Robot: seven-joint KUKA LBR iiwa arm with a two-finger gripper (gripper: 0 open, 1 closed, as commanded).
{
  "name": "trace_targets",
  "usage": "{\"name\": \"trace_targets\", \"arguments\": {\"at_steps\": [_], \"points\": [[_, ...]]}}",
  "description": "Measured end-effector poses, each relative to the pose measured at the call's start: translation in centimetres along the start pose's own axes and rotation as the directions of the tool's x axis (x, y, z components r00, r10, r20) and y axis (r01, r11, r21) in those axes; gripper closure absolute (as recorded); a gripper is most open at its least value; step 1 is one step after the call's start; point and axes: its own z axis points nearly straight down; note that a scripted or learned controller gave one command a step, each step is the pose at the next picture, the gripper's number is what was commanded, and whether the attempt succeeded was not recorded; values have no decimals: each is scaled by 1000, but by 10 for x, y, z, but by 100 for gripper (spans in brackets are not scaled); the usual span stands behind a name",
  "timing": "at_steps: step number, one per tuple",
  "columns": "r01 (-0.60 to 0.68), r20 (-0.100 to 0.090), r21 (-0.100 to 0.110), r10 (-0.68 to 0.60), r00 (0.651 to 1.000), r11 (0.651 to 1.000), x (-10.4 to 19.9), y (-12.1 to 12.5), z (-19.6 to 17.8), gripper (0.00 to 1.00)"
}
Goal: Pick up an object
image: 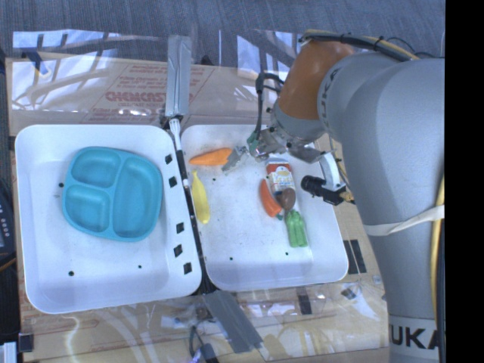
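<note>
Pincer [243, 156] low in right bin [249, 267], open/closed: can't tell. Carrot [211, 157] just to its left — centre over it, drop straight, squeeze across narrow width.

Divided plate [112, 193] in left bin [38, 278], food right

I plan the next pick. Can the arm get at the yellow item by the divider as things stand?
Probably yes. The yellow item lies alone on bare floor of the right bin, nothing on top of it. It sits close to the divider, which may crowd the pincer.
</note>
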Motion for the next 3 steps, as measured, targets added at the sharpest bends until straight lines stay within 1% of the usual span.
{"name": "trace_targets", "arguments": {"at_steps": [1, 2, 3], "points": [[85, -4, 0, -85, 996, 996, -46, -80, 23, 0], [90, -5, 2, -90, 996, 996, -46, -79, 15, 100], [77, -1, -1, -77, 997, 997, 4, -58, -99, 100]]}}
